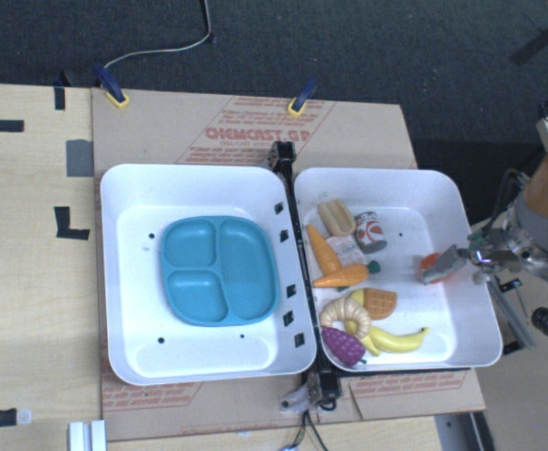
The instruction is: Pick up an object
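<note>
camera view: worktop carries two shallow white bins side by side on a cardboard sheet. left bin holds a blue divided plate, lying flat near its centre. right bin holds a cluster of toy food toward its left and lower part: a tan bread piece at the top, a small red-and-white can just right of it, an orange carrot lying crosswise below, a waffle-like piece, a cream ring-shaped pastry, purple grapes at the bottom edge and a yellow banana beside them. the tool reaches in from the right over the right bin's right-hand part, at mid height, with an orange-red tip showing against the white floor. the toy food all lies to the tool's left; the can and waffle are the nearest pieces, apart from the tool with bare bin floor between. nothing is seen between its fingers; whether the fingers stand wide or narrow cannot be told, blurred at this size.
</note>
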### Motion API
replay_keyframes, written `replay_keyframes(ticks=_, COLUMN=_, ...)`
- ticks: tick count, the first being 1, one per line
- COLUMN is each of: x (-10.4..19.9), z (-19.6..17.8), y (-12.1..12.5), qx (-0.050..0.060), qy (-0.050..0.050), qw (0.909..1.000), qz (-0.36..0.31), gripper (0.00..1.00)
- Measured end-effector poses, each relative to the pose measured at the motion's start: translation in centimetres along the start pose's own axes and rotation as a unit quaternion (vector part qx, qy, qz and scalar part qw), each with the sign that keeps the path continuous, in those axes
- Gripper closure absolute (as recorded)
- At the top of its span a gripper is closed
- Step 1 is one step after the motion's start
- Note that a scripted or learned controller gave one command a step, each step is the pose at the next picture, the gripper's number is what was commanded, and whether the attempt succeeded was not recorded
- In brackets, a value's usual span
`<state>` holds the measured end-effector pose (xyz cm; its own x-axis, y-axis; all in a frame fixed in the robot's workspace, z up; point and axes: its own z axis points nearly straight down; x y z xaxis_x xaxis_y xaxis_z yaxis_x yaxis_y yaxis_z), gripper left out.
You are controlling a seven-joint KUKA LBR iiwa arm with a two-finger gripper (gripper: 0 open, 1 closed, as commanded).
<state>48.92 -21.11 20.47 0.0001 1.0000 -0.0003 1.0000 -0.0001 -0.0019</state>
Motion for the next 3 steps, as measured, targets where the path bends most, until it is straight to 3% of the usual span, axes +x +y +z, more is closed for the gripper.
replay_keyframes(ticks=1, x=2.6, z=11.5, y=2.6, qx=-0.007, qy=-0.001, qw=1.0, qz=0.0, gripper=0.0)
replay_keyframes(ticks=3, x=9.6, z=11.8, y=11.5, qx=-0.003, qy=-0.001, qw=1.0, qz=-0.001, gripper=0.0)
